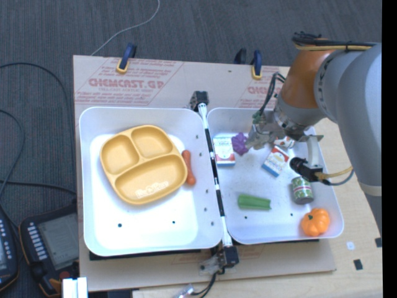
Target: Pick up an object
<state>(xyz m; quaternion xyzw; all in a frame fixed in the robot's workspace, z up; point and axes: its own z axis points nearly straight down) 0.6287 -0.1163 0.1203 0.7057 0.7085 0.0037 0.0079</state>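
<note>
Camera view: my arm (347, 85) enters from the right side, grey with an orange band (304, 79) above the wrist, and reaches over the far part of the right bin (273, 231). My hand (255, 140) sits low over that bin, near its far left area. A purple object (239, 143) lies at the tip of my hand, touching it or just beside it. I cannot tell whether my hand is released or clenched, and I cannot tell whether the purple object is between the fingers.

Contents of the right bin:
- A small white carton (224, 149) lies against the left wall, just left of the purple object.
- A blue and white carton (275, 163) lies tilted, just right of my hand.
- A small can (302, 189) rests near the right wall.
- A green vegetable piece (254, 202) lies flat near the bin's middle.
- An orange pumpkin (315, 222) sits in the near right corner.

Contents of the left bin (93, 228):
- A yellow divided plate (144, 163) with three compartments lies in the far half.
- An orange sausage-shaped piece (188, 166) lies just right of the plate, near the dividing wall.

Both bins rest side by side on a board on the tabletop (353, 247).
</note>
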